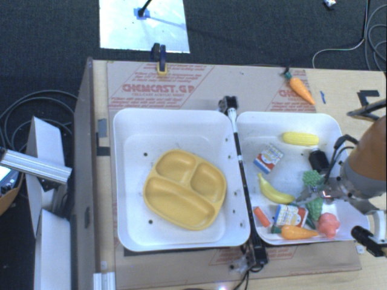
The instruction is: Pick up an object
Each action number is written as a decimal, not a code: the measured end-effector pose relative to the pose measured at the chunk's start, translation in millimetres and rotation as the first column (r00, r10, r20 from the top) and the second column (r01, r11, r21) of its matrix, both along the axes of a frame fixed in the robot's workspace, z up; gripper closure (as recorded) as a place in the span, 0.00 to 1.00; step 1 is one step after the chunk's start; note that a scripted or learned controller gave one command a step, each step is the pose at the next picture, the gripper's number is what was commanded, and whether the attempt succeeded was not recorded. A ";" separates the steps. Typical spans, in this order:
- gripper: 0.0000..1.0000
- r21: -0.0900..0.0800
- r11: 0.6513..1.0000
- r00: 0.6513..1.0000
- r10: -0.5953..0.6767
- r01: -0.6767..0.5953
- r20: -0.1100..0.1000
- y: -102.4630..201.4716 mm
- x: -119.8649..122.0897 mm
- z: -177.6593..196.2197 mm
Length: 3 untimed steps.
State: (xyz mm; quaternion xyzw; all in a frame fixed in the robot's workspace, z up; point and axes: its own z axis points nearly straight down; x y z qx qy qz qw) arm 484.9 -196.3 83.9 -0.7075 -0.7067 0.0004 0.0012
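The right bin (329, 122) holds several toy foods: a yellow corn cob (300, 139), a small red, white and blue carton (268, 159), a banana (275, 191), a green broccoli piece (312, 177), a printed box (289, 214), a carrot (296, 232) and a pink item (329, 223). My gripper (318, 193) reaches in from the right and sits low over the green pieces, between the broccoli and the pink item. Nothing is visibly lifted.
The left bin (130, 132) holds a yellow divided plate (184, 189). A second carrot (300, 89) lies on the bench behind the right bin. A small red-orange piece (261, 216) rests near the divider (239, 162) between the bins.
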 end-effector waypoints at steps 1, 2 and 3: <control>1.00 -0.001 1.000 1.000 0.002 -0.002 0.006 0.4 3.2 11.0; 1.00 -0.001 1.000 1.000 0.014 -0.014 0.013 71.6 58.9 88.5; 1.00 0.001 1.000 1.000 0.011 -0.011 0.007 119.9 44.9 128.7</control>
